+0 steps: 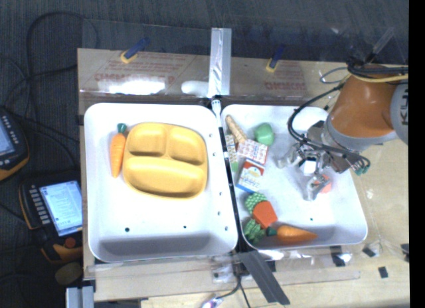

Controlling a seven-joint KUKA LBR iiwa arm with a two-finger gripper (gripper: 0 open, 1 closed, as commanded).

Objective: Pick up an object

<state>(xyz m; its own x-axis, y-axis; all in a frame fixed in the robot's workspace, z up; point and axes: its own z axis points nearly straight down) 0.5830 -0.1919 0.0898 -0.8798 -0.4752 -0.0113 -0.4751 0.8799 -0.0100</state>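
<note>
Claw hanging low in rt bin, well apart from carrot; finger state: cannot tell.

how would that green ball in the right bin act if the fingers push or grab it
The green ball looks round and smooth, so a push would probably send it rolling across the right bin. It sits close to the small cartons, which might stop it on that side. Its curved surface may slip out of a two-finger pinch unless gripped across the middle.
</note>
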